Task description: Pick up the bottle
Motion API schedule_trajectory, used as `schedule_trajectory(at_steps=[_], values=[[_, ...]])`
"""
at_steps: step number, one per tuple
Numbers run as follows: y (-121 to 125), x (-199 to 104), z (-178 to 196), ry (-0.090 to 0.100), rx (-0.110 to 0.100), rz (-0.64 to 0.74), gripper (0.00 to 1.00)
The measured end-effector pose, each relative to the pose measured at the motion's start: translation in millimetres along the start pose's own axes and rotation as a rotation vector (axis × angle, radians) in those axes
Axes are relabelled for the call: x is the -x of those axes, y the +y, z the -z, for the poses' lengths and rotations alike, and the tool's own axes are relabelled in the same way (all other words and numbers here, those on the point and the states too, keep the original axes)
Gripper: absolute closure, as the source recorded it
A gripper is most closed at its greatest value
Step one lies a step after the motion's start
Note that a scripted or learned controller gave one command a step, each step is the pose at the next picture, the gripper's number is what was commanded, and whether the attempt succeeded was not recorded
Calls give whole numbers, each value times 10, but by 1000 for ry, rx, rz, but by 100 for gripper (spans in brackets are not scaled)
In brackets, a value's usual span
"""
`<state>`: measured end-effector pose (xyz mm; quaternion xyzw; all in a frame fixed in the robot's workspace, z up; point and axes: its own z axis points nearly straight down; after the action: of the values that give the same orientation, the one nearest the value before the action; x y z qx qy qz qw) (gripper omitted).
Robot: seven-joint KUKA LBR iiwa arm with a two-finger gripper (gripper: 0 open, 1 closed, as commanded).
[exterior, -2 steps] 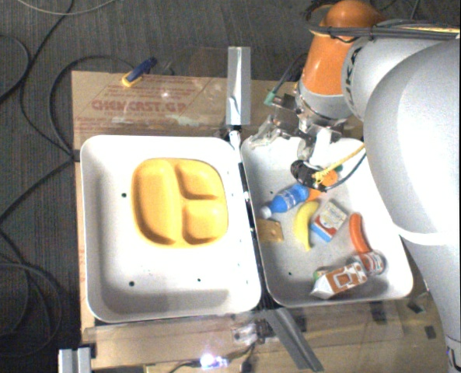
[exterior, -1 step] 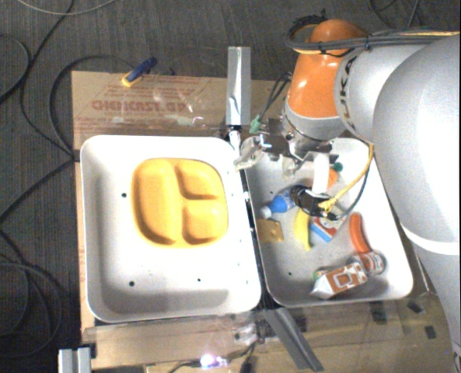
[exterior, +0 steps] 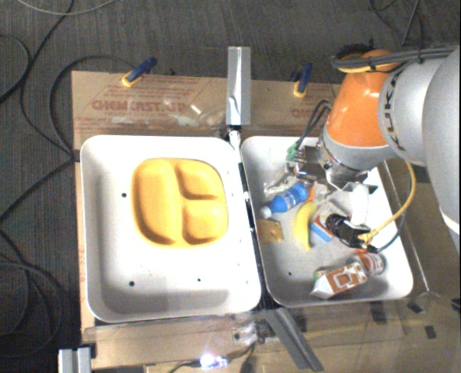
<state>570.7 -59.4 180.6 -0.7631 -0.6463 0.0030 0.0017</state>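
Bottle: small, clear plastic with blue cap, lying tilted in the upper left of the right bin, touching a banana. Probably light, smooth and slippery, slightly yielding; best taken across its cylindrical body. The pincer hangs just above it; its opening cannot be told. Left bin holds a rigid yellow divided tray.

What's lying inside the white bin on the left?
A yellow divided tray lies in the left bin, its three compartments bare. Whatever might sit beneath the tray is covered.
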Motion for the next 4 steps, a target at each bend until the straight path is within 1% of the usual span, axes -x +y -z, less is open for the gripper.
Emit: schedule_trajectory(at_steps=[1, 2, 3, 4], values=[[-8, 474, -820, 4, 12, 18, 0], [579, 424, -925, 1, 14, 89, 0], [710, 146, 5, 1, 2, 112, 0], [869, 485, -710, 1, 19, -17, 0]])
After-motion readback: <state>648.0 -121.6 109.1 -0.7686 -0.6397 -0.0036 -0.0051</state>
